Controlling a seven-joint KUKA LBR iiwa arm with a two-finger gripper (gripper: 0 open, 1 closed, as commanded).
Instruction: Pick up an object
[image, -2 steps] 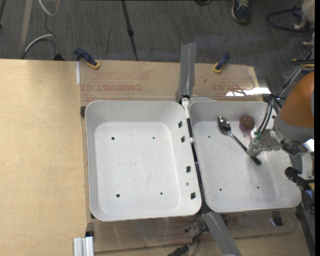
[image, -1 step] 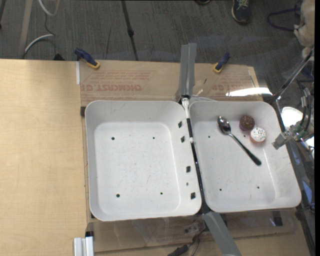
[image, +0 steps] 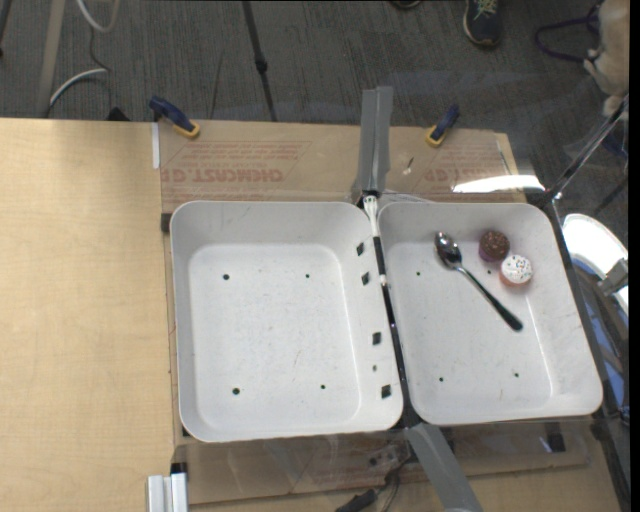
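Note:
The right bin (image: 575, 350) holds three small things in its far right part. A metal spoon (image: 480, 286) with a black handle lies slantwise, its bowl toward the far left and its handle end toward the near right. Just right of the spoon's bowl sits a small brown round object (image: 494, 244). A white speckled round object (image: 516, 269) with a reddish rim sits touching or nearly touching the brown one, on its near right side.
The left bin (image: 180, 300) lies beside the right one, joined by a black clip strip (image: 380, 300). Both rest on cardboard (image: 250, 165) held by two blue-orange clamps (image: 175, 116). The wooden bench (image: 80, 300) spreads left. A grey-white shape (image: 600, 250) stands at the right edge.

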